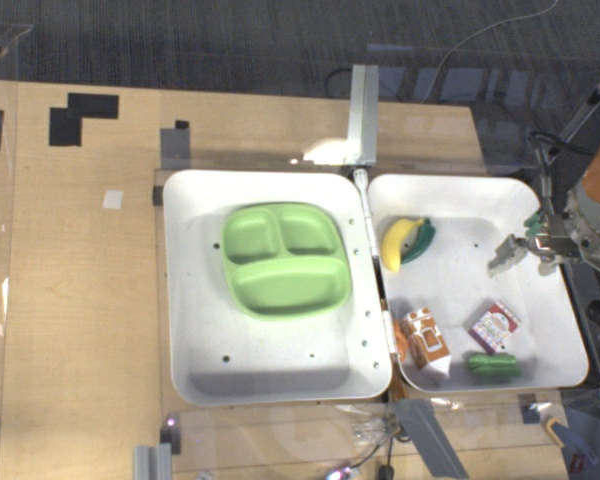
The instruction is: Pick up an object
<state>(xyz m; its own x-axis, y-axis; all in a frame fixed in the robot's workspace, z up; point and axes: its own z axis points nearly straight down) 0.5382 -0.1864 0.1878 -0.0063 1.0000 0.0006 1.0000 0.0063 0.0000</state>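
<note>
My gripper hangs over the right side of the right bin, reaching in from the right edge. Its two fingers stand apart and nothing sits between them. A yellow banana with a green end lies at the bin's left, well to the left of the gripper. An orange and white carton lies near the bin's front left. A purple and white packet lies below the gripper, and a green vegetable-like piece rests at the front wall.
The left bin holds a light green divided plate. A metal divider post stands behind the seam between the bins. A wooden bench top spreads to the left.
</note>
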